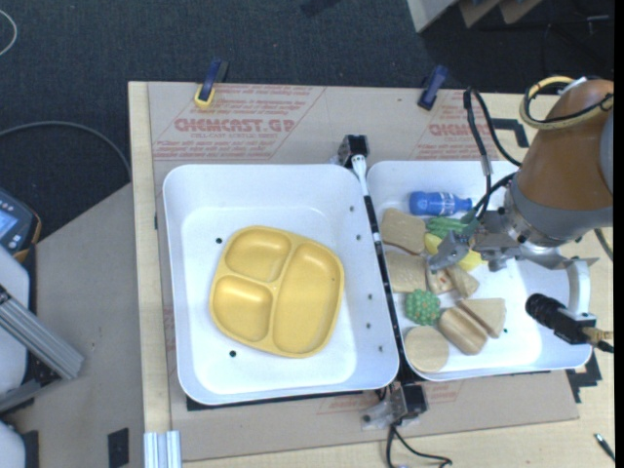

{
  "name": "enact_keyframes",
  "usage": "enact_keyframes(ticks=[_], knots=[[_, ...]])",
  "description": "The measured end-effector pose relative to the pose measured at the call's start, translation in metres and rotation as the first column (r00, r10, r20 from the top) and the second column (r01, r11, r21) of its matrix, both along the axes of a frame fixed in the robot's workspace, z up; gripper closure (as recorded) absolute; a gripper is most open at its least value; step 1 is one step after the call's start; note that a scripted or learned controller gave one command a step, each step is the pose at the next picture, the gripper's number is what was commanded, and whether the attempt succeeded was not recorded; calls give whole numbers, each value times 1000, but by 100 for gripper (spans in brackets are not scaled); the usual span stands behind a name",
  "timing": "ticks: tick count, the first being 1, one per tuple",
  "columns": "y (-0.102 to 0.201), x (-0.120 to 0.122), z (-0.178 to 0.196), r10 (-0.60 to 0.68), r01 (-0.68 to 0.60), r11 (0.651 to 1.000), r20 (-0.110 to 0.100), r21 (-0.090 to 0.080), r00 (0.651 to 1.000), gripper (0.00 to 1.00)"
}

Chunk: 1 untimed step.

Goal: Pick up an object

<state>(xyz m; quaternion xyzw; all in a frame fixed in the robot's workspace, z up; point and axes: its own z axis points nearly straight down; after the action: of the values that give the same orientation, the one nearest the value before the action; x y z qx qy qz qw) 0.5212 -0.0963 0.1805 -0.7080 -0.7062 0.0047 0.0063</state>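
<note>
While the grey two-finger gripper [451, 253] hangs low over the right-hand white bin [546, 354], its jaws look parted around nothing. Just beside its tips lie a yellow-green plastic toy [444, 230] and small tan wooden blocks [458, 283]. A good grasp wants one piece centred before closing, clear of the blue bottle [437, 203] farther back.
</note>
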Motion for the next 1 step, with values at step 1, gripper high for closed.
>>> enact_keyframes(ticks=[1], knots=[[0,3,7,2,-2,1000,14,-2,1000,0]])
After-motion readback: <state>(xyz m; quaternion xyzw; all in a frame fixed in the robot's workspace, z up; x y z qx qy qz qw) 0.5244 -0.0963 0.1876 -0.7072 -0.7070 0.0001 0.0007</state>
